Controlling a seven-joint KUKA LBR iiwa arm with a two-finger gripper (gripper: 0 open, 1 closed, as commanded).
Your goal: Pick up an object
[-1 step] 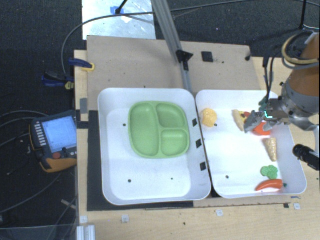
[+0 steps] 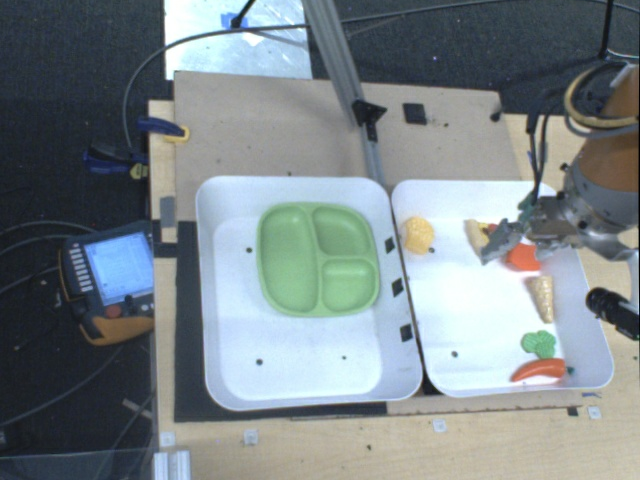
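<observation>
Leftmost, a green divided plate (image 2: 318,259) lies in the left bin (image 2: 225,368). A yellow toy (image 2: 418,233) sits at the right bin's (image 2: 470,368) far left. Beyond it the tool (image 2: 497,245) hovers low over a wedge-shaped piece (image 2: 478,231) beside an orange toy (image 2: 522,258), seemingly lined up for grasping; whether it is open or closed I cannot tell.
</observation>
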